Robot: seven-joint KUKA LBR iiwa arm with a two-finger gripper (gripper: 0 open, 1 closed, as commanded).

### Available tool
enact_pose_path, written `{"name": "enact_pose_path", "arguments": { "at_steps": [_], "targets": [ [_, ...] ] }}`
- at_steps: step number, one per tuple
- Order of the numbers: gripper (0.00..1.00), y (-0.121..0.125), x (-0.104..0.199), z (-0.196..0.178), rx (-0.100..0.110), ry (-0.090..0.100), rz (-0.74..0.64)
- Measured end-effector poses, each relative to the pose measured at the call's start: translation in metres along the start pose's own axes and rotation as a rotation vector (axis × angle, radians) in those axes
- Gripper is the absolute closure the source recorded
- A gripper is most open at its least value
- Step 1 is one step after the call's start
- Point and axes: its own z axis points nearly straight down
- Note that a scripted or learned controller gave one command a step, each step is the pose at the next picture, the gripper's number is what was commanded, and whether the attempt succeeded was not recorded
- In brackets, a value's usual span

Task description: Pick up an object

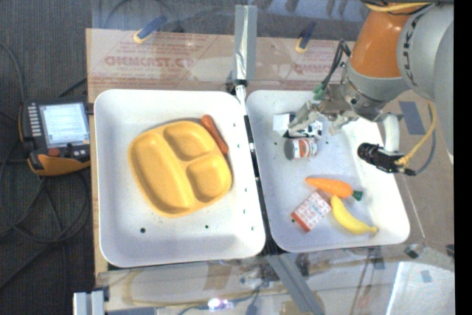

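In the right bin (394, 229) a small white and red can (301, 149) lies on its side near the upper left. My gripper (307, 127) hovers right over the can's far side, and its dark tip overlaps the can's top edge. Nearer the front, an orange carrot (331, 187) lies across the bin. A yellow banana (349, 218) and a red and white packet (311, 209) rest below the carrot.
The left bin (118, 232) bears a yellow divided plate (181, 166) with a red sausage (215, 133) against its upper right edge. A black cable end (371, 153) hangs over the right bin's right side. A metal post (245, 40) stands between the bins at the back.
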Motion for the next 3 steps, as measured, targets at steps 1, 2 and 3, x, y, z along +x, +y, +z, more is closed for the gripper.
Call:
{"name": "enact_pose_path", "arguments": {
  "at_steps": [1,2,3],
  "targets": [
    [0.0,-0.002,-0.017,0.086,-0.001,0.001,-0.059],
    [0.0,-0.037,-0.056,0.066,-0.001,-0.003,-0.12],
    [0.0,-0.071,-0.098,0.092,-0.011,-0.002,-0.125]
  ]
}}
